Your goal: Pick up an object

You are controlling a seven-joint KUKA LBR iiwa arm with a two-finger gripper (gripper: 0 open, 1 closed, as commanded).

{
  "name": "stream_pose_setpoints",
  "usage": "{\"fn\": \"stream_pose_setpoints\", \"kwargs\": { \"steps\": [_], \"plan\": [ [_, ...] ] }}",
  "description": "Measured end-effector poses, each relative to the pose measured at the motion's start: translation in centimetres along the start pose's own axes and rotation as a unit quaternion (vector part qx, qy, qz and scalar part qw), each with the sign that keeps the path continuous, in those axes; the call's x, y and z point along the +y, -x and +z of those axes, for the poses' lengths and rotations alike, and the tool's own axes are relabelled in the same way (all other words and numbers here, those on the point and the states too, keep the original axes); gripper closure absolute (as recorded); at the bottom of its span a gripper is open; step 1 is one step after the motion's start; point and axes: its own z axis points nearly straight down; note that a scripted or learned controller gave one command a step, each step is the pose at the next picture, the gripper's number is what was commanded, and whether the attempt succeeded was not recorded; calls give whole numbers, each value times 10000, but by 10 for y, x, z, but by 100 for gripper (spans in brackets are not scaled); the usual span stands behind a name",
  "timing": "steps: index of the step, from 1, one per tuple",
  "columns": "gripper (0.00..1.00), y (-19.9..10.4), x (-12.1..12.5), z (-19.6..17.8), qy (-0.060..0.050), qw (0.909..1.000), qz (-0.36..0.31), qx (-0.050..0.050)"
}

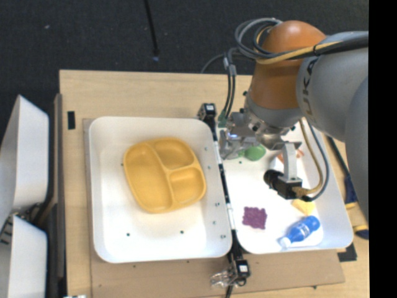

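Fingers [237, 143] hang at the right bin's [329, 228] far left edge; whether spread or closed I cannot tell. Just right of them lies a small, rounded green object [254, 153], partly hidden by the wrist. Nearer the camera lie a purple piece [254, 216] and a blue bottle [300, 231].

I see a wooden worktop [74, 98] carrying two white bins: the left bin [108, 228] and the right bin [260, 244], side by side. Dark floor [93, 23] lies beyond.

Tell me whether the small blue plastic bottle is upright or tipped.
Tipped: the small blue plastic bottle lies on its side on the right white bin floor, white cap end pointing left.
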Motion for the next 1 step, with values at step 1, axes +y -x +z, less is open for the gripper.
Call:
{"fn": "stream_pose_setpoints", "kwargs": {
  "steps": [1],
  "plan": [
    [100,-48,-2,25,-22,10000,0,2]
  ]
}}
